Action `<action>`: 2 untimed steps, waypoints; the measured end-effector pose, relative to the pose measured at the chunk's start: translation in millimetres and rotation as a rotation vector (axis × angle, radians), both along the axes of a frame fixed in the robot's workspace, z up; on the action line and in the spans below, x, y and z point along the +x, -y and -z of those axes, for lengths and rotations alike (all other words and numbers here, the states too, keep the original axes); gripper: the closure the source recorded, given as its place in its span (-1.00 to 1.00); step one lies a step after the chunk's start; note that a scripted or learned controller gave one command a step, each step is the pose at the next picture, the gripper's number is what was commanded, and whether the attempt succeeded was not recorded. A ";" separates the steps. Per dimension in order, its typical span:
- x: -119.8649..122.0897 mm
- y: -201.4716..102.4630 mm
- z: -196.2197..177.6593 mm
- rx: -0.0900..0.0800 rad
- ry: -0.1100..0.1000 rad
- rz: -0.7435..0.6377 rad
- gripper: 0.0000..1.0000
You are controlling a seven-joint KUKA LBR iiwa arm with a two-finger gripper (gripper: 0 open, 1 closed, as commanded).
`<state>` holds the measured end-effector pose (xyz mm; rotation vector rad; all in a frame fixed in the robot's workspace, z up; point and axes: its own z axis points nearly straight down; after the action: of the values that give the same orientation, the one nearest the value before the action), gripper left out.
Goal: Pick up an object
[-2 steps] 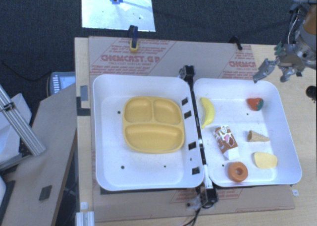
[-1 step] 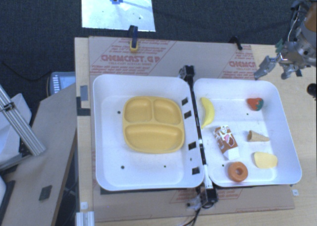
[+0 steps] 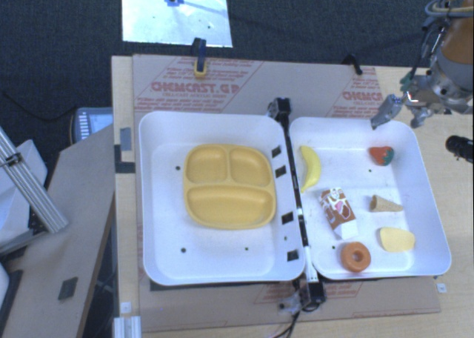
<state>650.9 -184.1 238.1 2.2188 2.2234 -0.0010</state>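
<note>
The toy strawberry (image 3: 381, 155), at the far right of the right bin (image 3: 426, 181), looks light, hard and smooth; judged likeliest to slip, so grip across its widest middle. The end effector (image 3: 404, 110) hangs just beyond the right bin's far rim, above the strawberry; its state cannot be told, since its outline is blurred and the arm is cut off.

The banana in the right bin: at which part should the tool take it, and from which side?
Grip the banana across its thick middle, coming straight down. It lies flat, long axis parallel to the divider, so close across its narrow width; the divider side looks tight.
</note>
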 end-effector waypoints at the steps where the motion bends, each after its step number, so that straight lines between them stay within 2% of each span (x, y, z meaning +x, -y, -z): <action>1: 3.5 -2.2 42.1 0.000 -0.001 -0.003 -1.00; 2: 10.8 -8.8 89.4 0.001 0.000 -0.004 -1.00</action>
<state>661.7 -175.2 148.7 2.2142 2.2286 -0.0003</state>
